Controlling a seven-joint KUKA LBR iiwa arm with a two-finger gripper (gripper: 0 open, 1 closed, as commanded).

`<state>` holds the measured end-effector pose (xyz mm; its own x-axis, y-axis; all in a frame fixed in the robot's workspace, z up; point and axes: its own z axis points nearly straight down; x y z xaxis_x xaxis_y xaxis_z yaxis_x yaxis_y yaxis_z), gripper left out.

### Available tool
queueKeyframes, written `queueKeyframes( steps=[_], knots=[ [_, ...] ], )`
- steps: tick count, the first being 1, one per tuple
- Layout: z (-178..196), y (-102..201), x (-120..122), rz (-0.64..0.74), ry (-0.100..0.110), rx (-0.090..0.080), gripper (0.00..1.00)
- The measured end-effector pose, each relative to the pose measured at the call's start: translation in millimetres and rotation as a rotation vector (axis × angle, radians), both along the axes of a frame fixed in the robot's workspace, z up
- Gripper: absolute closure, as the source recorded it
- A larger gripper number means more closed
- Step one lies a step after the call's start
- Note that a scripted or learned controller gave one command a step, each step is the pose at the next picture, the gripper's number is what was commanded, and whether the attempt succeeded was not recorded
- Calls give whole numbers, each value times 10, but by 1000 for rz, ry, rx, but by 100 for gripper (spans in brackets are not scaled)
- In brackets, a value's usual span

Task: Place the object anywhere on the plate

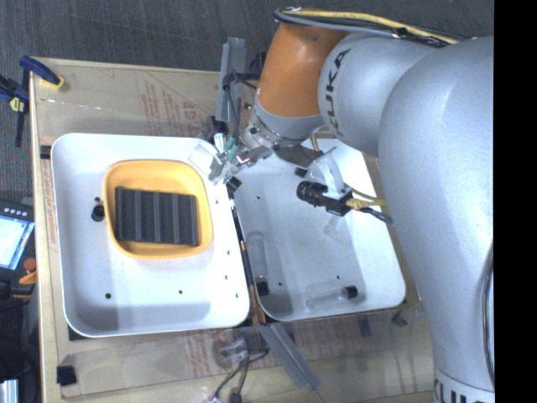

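Where tool [225, 164] hovers, plate [159, 209] beside, object perhaps hidden

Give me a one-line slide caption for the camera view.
KUKA arm reaching from the right, gripper over the seam between two white bins; yellow plate with a dark ridged insert sits in the left bin.
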<state>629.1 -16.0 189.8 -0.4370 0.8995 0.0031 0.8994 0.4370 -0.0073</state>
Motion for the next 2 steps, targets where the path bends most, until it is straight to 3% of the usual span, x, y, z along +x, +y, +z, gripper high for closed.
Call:
queueKeyframes(
  steps=[1, 2],
  knots=[
    [6, 52, -283, 110, -2, 1, 100],
    [8, 55, -282, 111, -2, 1, 0]
  ],
)
